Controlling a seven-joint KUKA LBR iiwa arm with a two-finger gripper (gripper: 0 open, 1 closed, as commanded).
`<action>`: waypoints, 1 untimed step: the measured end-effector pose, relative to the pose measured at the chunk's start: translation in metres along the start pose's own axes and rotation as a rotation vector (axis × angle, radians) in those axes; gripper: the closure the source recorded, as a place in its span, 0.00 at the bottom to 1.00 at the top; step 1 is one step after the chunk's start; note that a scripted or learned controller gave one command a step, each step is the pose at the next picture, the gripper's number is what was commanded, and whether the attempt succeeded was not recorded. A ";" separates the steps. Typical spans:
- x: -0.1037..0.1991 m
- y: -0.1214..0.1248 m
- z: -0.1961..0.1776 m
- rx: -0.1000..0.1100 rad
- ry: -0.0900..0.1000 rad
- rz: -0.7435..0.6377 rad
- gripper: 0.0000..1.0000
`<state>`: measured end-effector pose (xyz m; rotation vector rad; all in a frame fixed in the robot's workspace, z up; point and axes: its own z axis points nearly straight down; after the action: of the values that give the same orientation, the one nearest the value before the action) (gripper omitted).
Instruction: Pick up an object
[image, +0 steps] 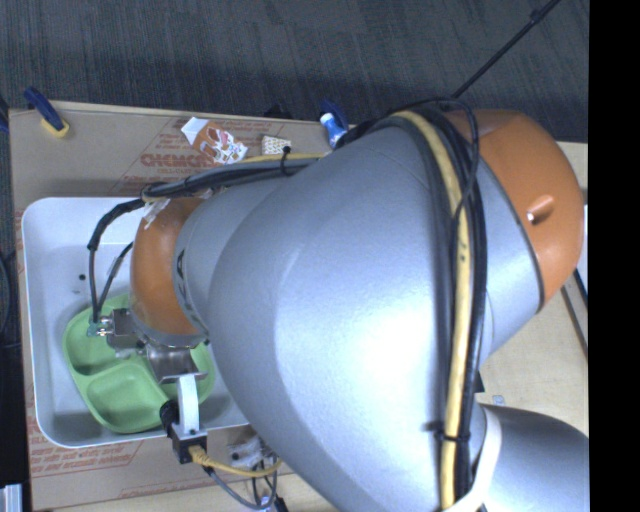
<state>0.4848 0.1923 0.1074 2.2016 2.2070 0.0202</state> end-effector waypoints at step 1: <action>-0.027 -0.001 0.009 -0.003 0.016 -0.008 1.00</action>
<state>0.4843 0.1652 0.0989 2.1992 2.2227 0.0413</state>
